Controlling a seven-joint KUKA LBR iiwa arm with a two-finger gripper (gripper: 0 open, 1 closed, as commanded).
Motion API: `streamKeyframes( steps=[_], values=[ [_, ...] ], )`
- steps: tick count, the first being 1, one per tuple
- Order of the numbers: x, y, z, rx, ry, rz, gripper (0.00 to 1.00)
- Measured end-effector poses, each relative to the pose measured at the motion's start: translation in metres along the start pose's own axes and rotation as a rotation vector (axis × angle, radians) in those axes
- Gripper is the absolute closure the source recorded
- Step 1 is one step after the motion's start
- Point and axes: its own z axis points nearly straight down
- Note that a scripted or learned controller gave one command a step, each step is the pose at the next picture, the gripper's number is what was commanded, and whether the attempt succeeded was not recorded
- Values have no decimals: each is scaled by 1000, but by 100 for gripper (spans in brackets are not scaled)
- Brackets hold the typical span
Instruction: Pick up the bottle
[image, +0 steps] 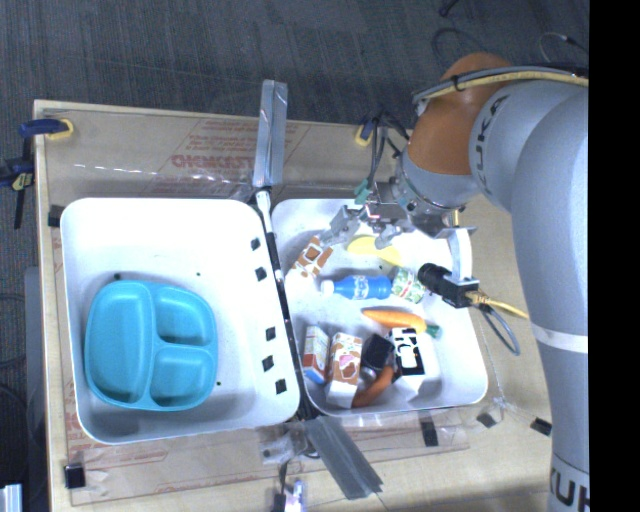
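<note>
In the left bin (150, 215) a blue divided tray (150, 343) sits toward the near-left corner. In the right bin (470, 385), the bottle (362, 288) lies on its side about mid-bin, white cap toward the divider. Nearer the front edge are small cartons (335, 358), and an orange carrot (397, 318) lies just beside the bottle. The gripper (362, 225) hangs at the bin's far edge, fingers spread apart with nothing between them; the bottle lies just in front of them, untouched.

The grey arm (530, 200) bends in from the right, its pincer (372, 225) hanging low.
</note>
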Motion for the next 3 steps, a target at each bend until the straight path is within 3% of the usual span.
streamKeyframes(
  steps=[1,2,3],
  values=[
    [-35,-55,72,1,0,112,0],
    [-42,-25,117,-1,-1,121,0],
    [-27,-5,115,0,-2,338,0]
  ],
)
